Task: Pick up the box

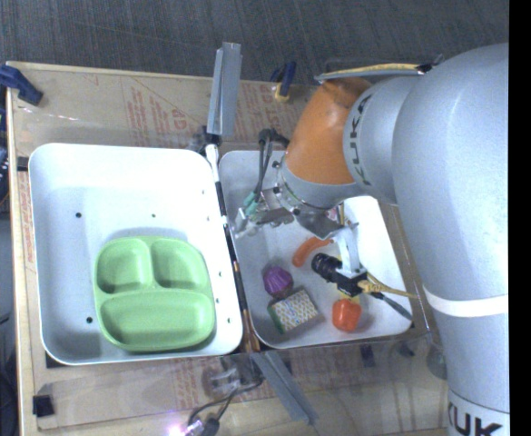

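Note:
The box (294,311), small with a speckled green and tan pattern, lies near the front edge of the right bin (385,234). My gripper (252,215) hangs over the bin's left side, close to the wall between the two bins. It is up and to the left of the box and apart from it, with nothing visibly in it. The grey arm and its orange band cover the back and right of this bin.
A purple thing (278,280) lies just behind the box. A red-orange thing (346,314) sits to the box's right, and an orange piece (312,246) lies under the wrist. The left bin (56,207) holds a green divided tray (154,293).

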Robot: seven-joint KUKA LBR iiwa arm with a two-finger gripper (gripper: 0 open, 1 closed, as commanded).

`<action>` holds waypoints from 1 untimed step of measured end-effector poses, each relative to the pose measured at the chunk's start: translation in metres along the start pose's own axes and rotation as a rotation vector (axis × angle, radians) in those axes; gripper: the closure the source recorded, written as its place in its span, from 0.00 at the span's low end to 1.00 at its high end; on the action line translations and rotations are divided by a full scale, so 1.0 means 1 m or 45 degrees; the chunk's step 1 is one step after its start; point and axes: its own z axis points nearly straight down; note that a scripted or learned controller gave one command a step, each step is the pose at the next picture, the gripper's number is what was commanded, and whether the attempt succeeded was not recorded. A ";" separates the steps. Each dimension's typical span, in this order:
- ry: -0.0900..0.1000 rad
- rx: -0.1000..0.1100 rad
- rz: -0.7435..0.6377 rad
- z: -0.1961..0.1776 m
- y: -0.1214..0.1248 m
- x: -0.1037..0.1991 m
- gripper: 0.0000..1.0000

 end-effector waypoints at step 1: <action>0.001 -0.001 -0.328 -0.035 -0.079 -0.064 1.00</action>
